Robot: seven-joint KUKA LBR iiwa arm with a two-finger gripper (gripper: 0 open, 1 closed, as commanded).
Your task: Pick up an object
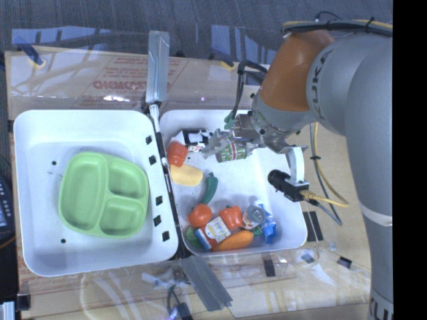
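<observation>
I see the end effector (223,145) above the right bin (283,209); whether it grips anything, I cannot tell. The wooden surface (100,79) meets dark carpet (100,5).

wooden bench (333,272), two white bins side by side: left bin (27,199), right bin (280,235)

We cannot make out the gripper's (223,145) fingertips — they blur into a small can (233,151) at the arm's end, so whether the can sits between them is unclear. The pile of toy food (227,229) at the right bin's (293,242) near wall overlaps itself — a carrot (233,241) covers what lies beneath. The grey arm (353,112) is cut off at the right and bottom.
</observation>
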